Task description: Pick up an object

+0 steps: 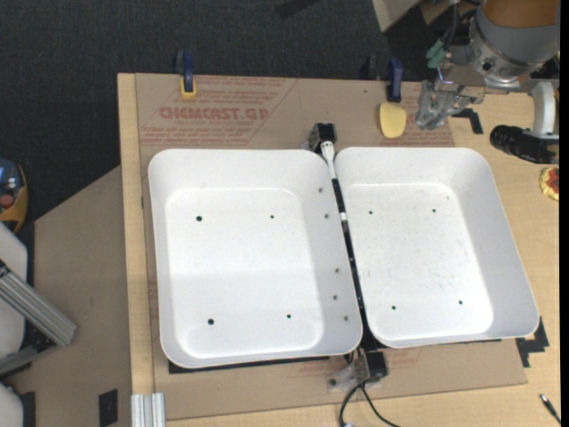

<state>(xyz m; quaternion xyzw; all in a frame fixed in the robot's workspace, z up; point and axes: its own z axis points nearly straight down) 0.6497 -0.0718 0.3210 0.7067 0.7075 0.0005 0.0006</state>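
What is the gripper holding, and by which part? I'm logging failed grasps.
Nothing is visibly held. The gripper is on the board beside a yellow object, apart from it.

Setting: robotics lab or test bench | evidence: brown board (267,105) clamped down with blue clamps (186,71) | two white bins (249,256) fixed side by side | aluminium extrusion (36,310) stood at left | loose cables (356,398) trailed in front.

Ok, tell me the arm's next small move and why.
Probably shift the gripper slightly toward the camera view's left and lower it over the yellow object. That object lies on the board just behind the right bin, close beside the gripper.
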